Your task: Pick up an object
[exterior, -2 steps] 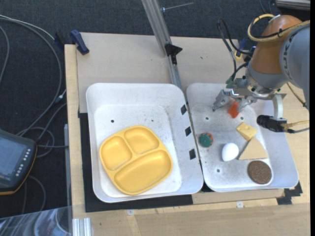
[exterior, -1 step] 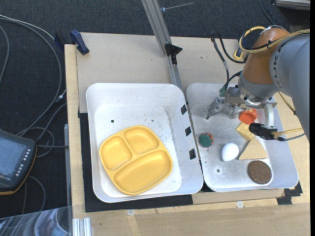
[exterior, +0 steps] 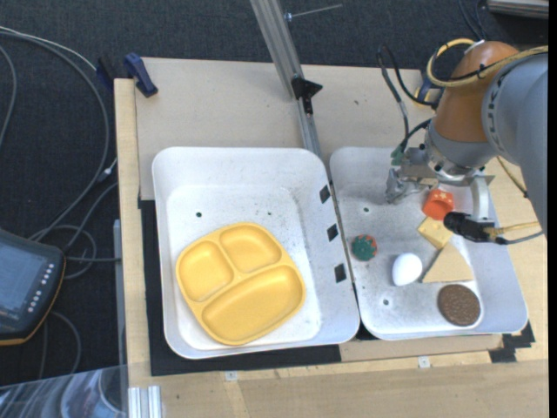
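Dark carpet and loose cables surround our bench (exterior: 218, 94), which carries two white bins. Our left bin (exterior: 174, 181) holds a yellow tray (exterior: 240, 281). Our right bin (exterior: 374, 316) holds an orange piece (exterior: 438, 204), a tan block (exterior: 432, 232), a wedge (exterior: 450, 270), a white egg (exterior: 406, 269), a green ball (exterior: 364, 248) and a brown disc (exterior: 459, 304). Our gripper (exterior: 402, 184) hangs at the bin's far side, just beside the orange piece; we cannot tell how it is set. We judge the egg light, smooth and slippery, best pinched across its narrow middle. We read no labels.
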You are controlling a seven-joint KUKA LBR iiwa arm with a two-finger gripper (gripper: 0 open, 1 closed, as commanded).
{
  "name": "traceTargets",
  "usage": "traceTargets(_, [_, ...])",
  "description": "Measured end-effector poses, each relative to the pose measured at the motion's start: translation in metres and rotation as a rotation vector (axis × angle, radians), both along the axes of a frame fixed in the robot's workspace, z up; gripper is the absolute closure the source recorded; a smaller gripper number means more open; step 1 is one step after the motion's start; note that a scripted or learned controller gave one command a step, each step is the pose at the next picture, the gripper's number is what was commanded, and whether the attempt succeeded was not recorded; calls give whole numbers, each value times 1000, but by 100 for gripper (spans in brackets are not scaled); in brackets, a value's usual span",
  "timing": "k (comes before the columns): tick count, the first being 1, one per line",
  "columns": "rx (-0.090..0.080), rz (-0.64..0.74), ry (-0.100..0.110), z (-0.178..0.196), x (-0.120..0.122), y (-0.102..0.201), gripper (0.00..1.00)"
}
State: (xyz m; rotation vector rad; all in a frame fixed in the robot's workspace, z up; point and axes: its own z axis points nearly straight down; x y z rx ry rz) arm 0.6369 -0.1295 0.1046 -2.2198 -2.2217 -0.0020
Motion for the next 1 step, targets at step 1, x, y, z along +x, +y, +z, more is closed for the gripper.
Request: traceTargets(1, [-3,-1,-8,64,-2,-3,100])
